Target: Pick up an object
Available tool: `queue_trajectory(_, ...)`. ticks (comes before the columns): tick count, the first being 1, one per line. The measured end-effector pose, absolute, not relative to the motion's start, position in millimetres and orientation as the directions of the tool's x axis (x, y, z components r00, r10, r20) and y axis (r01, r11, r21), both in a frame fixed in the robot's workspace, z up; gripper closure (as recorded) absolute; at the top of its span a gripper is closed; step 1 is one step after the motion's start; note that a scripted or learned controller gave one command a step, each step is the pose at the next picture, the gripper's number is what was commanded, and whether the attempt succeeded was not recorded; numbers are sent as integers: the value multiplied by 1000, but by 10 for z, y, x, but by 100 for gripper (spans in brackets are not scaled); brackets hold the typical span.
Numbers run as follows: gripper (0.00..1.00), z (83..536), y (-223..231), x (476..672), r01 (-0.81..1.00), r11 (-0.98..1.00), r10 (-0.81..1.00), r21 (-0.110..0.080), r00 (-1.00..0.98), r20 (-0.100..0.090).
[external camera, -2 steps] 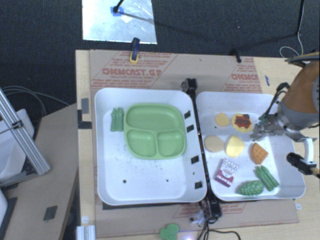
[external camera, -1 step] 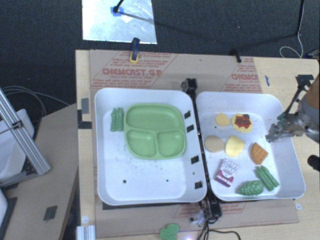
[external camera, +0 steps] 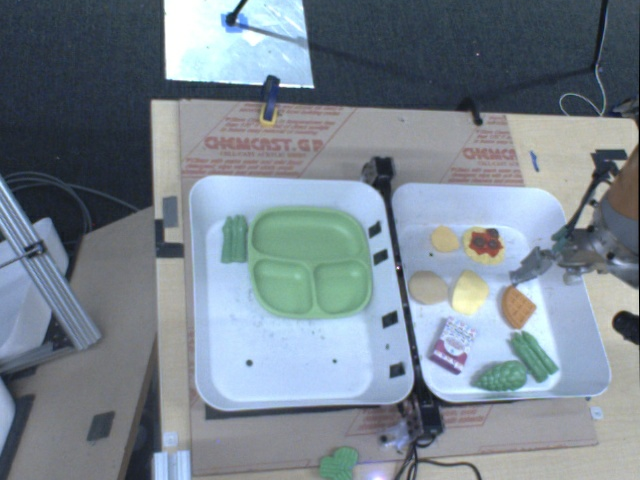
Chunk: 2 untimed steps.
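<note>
Clearly, from the fixed camera view above the bench, your gripper [external camera: 533, 265] reaches in from the right over the right bin [external camera: 570, 213], low above the orange waffle-shaped piece [external camera: 517, 307]. You cannot tell from this slant whether its jaws are spread or pressed together, and nothing shows between them.

That waffle piece, just left of the bin's right-hand middle, is the likeliest target. Judge it light, stiff moulded plastic, flat with a ridged grid face; the ridges should give some bite, so take it across its short edges, not by the flat face.

Its neighbours sit close. A pale yellow lump [external camera: 470, 292] and a tan rounded piece [external camera: 428, 288] lie to its left, smooth and domed, probably slippery under two fingers. Farther back are a small yellow disc [external camera: 445, 238] and a yellow round topped with red [external camera: 485, 245]. Nearer you lie a red-and-white packet [external camera: 454, 343], flat and perhaps glossy, a knobbly green piece [external camera: 501, 375] and green stalks [external camera: 534, 355], thin and easy to pinch crosswise.

In the left bin [external camera: 215, 298] rests a pale green divided tray [external camera: 308, 263], smooth with three wells, and a green bundle of stalks [external camera: 234, 239] just beside its left rim. Both bins look like thin white plastic on a brown board.
</note>
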State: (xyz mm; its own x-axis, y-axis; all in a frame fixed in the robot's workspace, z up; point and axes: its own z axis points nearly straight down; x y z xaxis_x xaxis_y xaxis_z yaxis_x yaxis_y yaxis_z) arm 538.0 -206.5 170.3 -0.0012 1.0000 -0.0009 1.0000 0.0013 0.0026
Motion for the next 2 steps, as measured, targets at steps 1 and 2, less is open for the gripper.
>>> queue_trajectory(1, 0, 844, -2055, 5466, 1000, 2, 1000, -4, -2, 1)
queue_trajectory(2, 100, 1003, -2066, 5486, 1000, 2, 1000, 4, -2, -1)
